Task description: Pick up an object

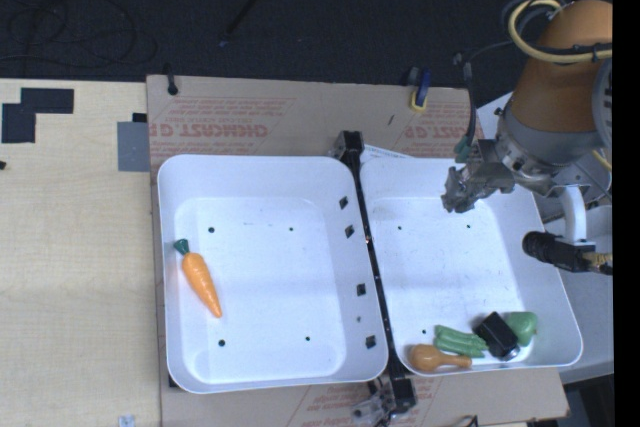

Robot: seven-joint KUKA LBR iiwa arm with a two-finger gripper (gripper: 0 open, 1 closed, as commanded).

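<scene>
An orange carrot with a green top lies near the left wall of the left bin. In the front right corner of the right bin sit a yellow-orange pear-shaped toy, a green bean-like toy, a black block and a green toy bunched together. My gripper hangs over the back part of the right bin, well away from that cluster, with nothing visible between its fingers.
A black divider strip runs between the two bins. The arm's grey body and orange band fill the upper right. A black handle-like part sticks out over the right bin's right rim. Cardboard lies under the bins.
</scene>
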